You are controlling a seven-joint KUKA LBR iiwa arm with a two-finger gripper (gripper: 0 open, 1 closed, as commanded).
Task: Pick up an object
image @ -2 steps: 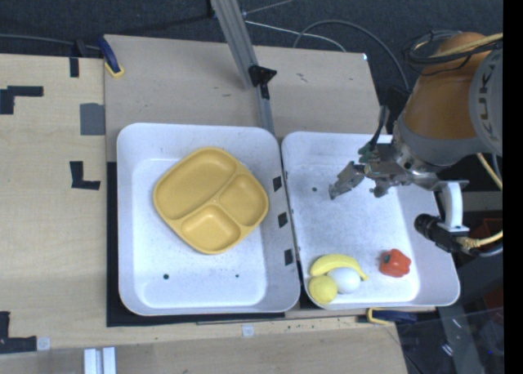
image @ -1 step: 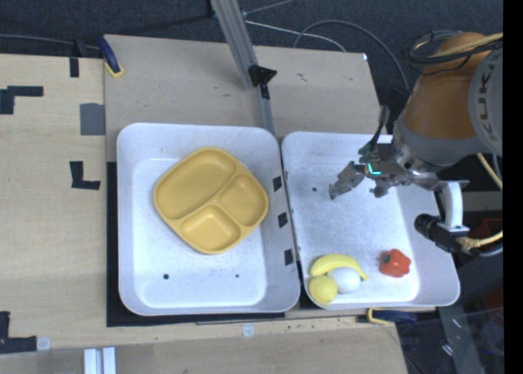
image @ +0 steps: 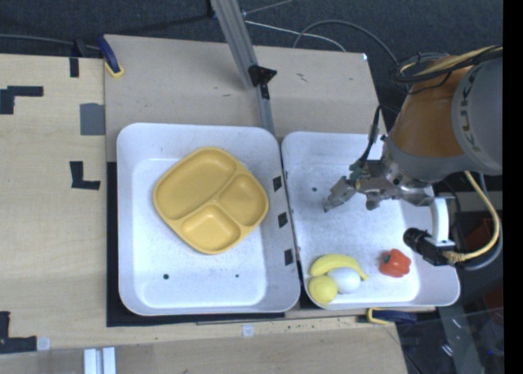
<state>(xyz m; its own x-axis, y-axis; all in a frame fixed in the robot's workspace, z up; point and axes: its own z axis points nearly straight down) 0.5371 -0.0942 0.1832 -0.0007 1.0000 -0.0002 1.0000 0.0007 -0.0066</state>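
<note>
My gripper (image: pixel 353 200) hangs over the middle of the right bin (image: pixel 323 145), its two grey fingers spread apart and open with nothing between them. At that bin's front edge lie a yellow banana (image: pixel 337 263), a yellow lemon (image: pixel 322 289) and a small white round object (image: pixel 350 282), all bunched together. A small red pepper-like object (image: pixel 395 263) sits to their right, apart from them. All of these lie well in front of the gripper, toward the near rim.
A yellow three-compartment plate (image: pixel 211 199) lies in the left bin (image: pixel 131 209). A grey metal pole (image: pixel 237 29) slants in from the top to the divider between the bins. Black cables loop at the right beside the arm (image: pixel 445 123).
</note>
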